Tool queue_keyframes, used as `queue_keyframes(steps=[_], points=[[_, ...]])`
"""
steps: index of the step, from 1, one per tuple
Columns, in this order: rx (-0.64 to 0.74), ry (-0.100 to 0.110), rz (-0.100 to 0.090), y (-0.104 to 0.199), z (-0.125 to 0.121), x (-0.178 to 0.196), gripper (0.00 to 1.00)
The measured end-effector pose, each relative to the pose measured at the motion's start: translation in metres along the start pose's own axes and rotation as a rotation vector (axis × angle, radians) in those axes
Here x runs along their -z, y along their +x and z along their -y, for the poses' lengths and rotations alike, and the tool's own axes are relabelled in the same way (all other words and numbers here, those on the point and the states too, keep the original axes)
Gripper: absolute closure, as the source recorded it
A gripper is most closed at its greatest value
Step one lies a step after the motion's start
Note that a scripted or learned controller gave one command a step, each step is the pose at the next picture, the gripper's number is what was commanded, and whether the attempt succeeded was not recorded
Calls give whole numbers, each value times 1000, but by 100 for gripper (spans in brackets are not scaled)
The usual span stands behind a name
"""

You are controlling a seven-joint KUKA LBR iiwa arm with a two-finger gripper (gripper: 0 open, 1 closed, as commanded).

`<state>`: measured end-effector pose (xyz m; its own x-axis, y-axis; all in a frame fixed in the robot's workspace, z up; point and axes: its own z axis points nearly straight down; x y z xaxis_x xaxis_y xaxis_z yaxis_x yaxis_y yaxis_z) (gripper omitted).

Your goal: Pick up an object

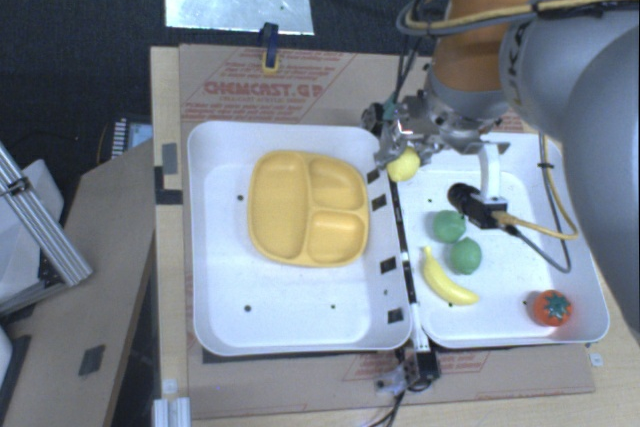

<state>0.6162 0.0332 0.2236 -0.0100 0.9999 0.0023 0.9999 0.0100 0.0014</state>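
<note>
1. Nearest the camera, a tomato sits in the right bin's front corner, well in front of the gripper and toward the arm's side.
2. Banana lies in front of the gripper, its long axis running from the divider diagonally toward the front of the bin.
3. Two limes sit close together just behind the banana, between it and the gripper.
4. A small lemon is right at the gripper, at the bin's back edge beside the divider; it appears to sit between the fingertips, so I judge the gripper closed on the lemon, though the contact is small and partly hidden.
5. Yellow tray rests in the left bin, off to the gripper's far side across the divider.
6. Judgement: the lemon lies directly under the gripper, so the coming move is a straight lift; the grip looks shallow and it could slip.
</note>
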Motion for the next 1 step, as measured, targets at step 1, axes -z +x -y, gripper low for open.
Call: queue_keyframes(steps=[1], points=[[1, 0, -1, 61, -13, -5, 100]])
